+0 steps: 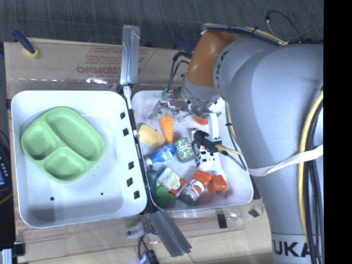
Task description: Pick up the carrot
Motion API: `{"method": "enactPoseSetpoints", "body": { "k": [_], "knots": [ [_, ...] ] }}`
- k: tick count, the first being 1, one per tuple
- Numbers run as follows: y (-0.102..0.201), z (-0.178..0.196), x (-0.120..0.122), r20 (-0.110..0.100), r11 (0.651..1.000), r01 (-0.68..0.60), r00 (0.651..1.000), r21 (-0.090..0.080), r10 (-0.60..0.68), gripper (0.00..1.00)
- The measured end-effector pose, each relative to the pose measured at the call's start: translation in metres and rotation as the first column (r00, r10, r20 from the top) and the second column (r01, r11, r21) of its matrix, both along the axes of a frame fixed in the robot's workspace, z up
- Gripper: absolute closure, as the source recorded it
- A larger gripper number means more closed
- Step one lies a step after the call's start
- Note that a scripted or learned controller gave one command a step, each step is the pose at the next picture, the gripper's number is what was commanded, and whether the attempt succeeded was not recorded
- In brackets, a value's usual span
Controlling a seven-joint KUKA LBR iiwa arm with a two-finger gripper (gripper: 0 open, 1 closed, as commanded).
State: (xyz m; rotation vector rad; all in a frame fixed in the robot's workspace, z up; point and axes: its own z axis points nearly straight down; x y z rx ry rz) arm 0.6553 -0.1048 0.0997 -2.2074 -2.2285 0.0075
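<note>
Clutter fills the near end of the right bin [242, 194]: a small can [192, 191] and a red-orange toy [212, 183] lie at the front edge, beside a dark green item [163, 197] in the front left corner. Behind them sit a blue bottle [162, 154], a green packet [184, 150] and a black-and-white toy [205, 154]. Further back, the carrot [166, 128] lies in the far half of that bin, tip towards the viewer, with a pale yellow piece [150, 135] just beside it on the left. The pincer [177, 106] hangs at the carrot's far end, under the orange-banded wrist; whether its fingers are spread or closed I cannot tell, and nothing shows the carrot between them. The left bin [33, 213] holds a green divided plate [62, 143].

Risk, as I judge it: the pincer sits at the carrot's end and not over its middle, so a close there could let the tapered body slip out or swing. The yellow piece is close enough to be nudged or caught too
</note>
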Motion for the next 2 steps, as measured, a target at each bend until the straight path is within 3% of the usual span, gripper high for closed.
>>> {"method": "enactPoseSetpoints", "body": {
  "k": [1, 2],
  "knots": [
    [0.0, 0.012, 0.001, 0.001, 1.0, -0.004, 1.0, 0.0, 0.004, 1.0],
    [0.068, 0.094, -0.047, 0.005, 1.0, -0.008, 1.0, 0.001, 0.008, 1.0]
  ]
}}
